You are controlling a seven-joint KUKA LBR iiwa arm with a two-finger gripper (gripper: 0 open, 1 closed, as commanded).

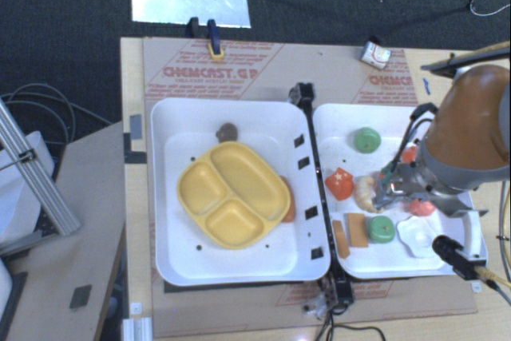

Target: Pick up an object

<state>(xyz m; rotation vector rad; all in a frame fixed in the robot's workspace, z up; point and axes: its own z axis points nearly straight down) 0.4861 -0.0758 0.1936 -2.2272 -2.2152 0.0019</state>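
My gripper (388, 192) is low in the right bin (335, 122), beneath the grey and orange arm (471, 132). It sits right beside a cream-coloured lump (366, 192), on that lump's right side. A red-orange piece (340, 184) lies just left of the lump. Below the gripper are a green round piece (381, 229) and a tan block (357, 230). A red piece (421, 208) and a white piece (417, 236) lie to its lower right. Another green round piece (367, 140) rests near the bin's far side.
The left bin (172, 251) holds a yellow divided tray (233, 193), with a small brown object (227, 132) behind it and an orange bit (289, 211) at its right edge. A thin orange stick (341, 239) lies by the divider between the bins.
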